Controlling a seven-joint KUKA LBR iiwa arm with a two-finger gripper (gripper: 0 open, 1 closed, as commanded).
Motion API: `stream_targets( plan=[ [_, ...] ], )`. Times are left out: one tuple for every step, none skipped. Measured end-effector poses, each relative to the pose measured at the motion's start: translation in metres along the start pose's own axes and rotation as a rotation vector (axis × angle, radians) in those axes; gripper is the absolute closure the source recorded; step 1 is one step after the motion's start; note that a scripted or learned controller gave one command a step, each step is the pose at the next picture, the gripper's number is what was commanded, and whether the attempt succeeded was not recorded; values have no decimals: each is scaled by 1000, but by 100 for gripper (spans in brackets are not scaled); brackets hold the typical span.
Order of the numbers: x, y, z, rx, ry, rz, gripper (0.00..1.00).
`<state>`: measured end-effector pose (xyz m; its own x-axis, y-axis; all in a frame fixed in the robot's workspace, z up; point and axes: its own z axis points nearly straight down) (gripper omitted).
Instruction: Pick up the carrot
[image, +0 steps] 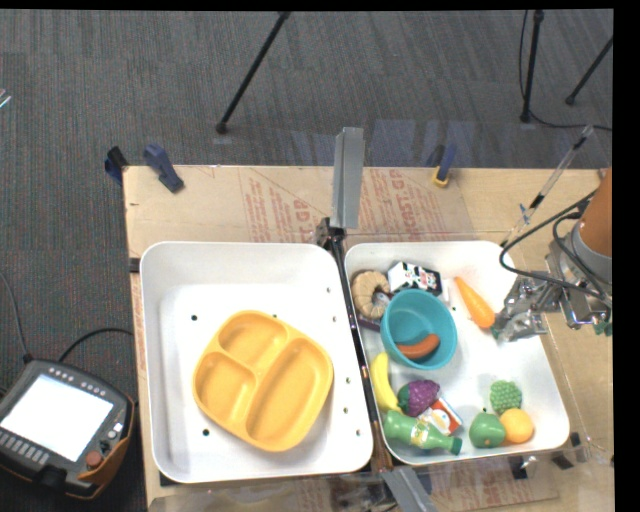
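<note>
Carrot (474, 302) lying flat, long axis diagonal, upper-left to lower-right

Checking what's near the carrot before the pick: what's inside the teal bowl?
The bowl in the right bin holds one reddish-orange sausage-like piece against its bottom. Whatever lies beneath that piece or under the bowl is covered. The carrot lies outside, beside it.

A: Where's open floor in the right white bin (556, 400)?

B: Right of the orange carrot (474, 302), centre-right of frame. The teal bowl (419, 330) crowds its left.

A: And lower down?

B: Green broccoli (505, 395) and an orange fruit (517, 426) fill the lower right.
</note>
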<state>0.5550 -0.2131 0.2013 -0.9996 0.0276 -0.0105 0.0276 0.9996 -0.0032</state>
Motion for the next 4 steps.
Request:
stream_targets(
  plan=[
    [29,80,-19,-4,10,232,100],
    [29,79,-19,-3,11,233,0],
    [-22,78,43,-4,16,152,0],
    [-32,116,108,-1,-2,24,0]
  ],
)
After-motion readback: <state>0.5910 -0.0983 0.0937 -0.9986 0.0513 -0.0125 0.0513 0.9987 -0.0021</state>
